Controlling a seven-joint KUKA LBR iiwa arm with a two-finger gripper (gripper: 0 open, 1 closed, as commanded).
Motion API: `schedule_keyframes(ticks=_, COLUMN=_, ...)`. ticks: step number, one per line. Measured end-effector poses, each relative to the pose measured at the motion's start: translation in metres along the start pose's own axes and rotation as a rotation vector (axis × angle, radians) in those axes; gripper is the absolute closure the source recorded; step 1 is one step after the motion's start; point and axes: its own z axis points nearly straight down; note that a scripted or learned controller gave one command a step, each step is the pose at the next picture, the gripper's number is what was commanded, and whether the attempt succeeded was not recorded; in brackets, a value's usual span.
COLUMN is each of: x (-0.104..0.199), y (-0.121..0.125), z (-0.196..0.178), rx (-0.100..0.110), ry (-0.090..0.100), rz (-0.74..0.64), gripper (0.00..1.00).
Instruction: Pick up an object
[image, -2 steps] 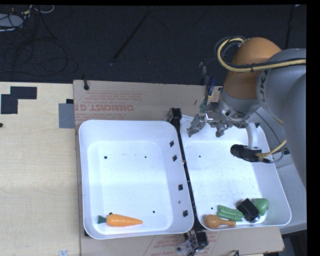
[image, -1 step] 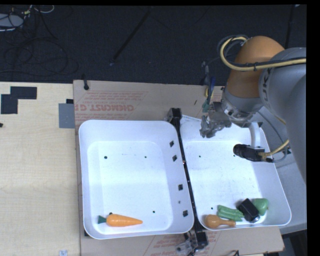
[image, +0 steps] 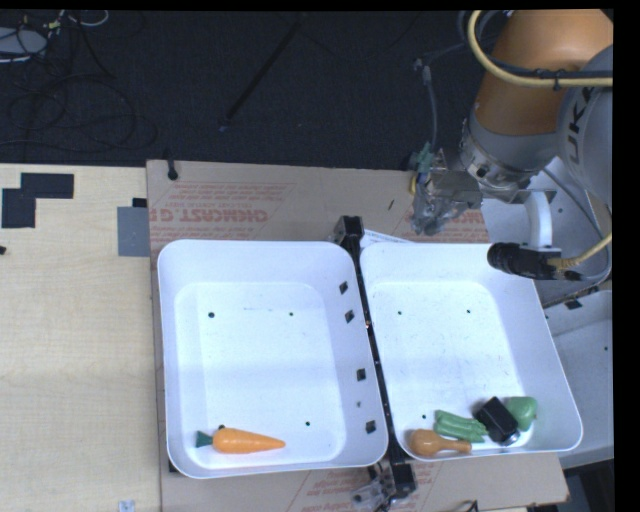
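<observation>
An orange carrot with a green stub lies in the left bin near its front left corner. In the right bin, at the front right, sit a tan pear-shaped piece, a green pod-like piece, a small black block and a green leafy piece, crowded together. My gripper hangs behind the right bin's back rim, above the cardboard, far from all the objects. Nothing shows between its fingertips.
A black clamp strip runs down the divide between the two bins. Brown cardboard lies under both bins. A black cylinder on the arm's mount juts over the right bin's back right corner.
</observation>
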Motion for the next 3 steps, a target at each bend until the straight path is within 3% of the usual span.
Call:
schedule_keyframes(ticks=1, x=0.014, y=-0.050, z=-0.086, rx=0.006, ry=0.000, rz=0.001, gripper=1.00)
schedule_keyframes(ticks=2, x=0.024, y=-0.129, z=-0.050, rx=0.020, ry=0.000, rz=0.003, gripper=1.00)
schedule_keyframes(ticks=3, x=0.036, y=-0.097, z=-0.227, rx=-0.004, ry=-0.001, rz=0.002, gripper=1.00)
